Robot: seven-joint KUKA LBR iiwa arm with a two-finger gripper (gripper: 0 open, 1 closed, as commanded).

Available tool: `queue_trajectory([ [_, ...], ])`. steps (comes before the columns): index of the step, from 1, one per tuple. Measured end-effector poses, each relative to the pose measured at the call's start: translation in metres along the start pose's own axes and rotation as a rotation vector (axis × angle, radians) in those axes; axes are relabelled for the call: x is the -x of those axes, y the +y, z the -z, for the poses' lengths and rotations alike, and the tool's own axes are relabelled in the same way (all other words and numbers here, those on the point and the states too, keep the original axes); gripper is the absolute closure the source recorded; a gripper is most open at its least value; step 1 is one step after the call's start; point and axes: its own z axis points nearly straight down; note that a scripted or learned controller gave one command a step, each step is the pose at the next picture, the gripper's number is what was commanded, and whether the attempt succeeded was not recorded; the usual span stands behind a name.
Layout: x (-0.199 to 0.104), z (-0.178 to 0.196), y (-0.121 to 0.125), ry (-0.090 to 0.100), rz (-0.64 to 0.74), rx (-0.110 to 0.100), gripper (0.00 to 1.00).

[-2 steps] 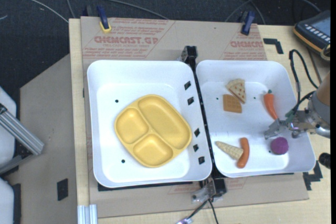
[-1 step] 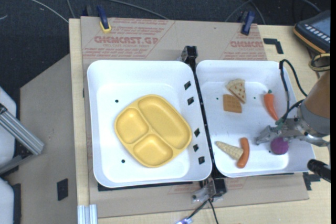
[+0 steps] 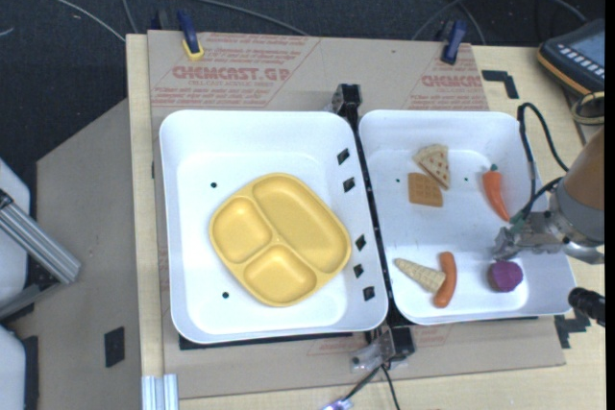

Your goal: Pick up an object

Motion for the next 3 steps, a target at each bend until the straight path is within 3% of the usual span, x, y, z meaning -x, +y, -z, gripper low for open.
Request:
queue_trajectory([
  [3, 0.0, 0.192, 0.0, -0.007, 0.002, 0.009, 1.0],
])
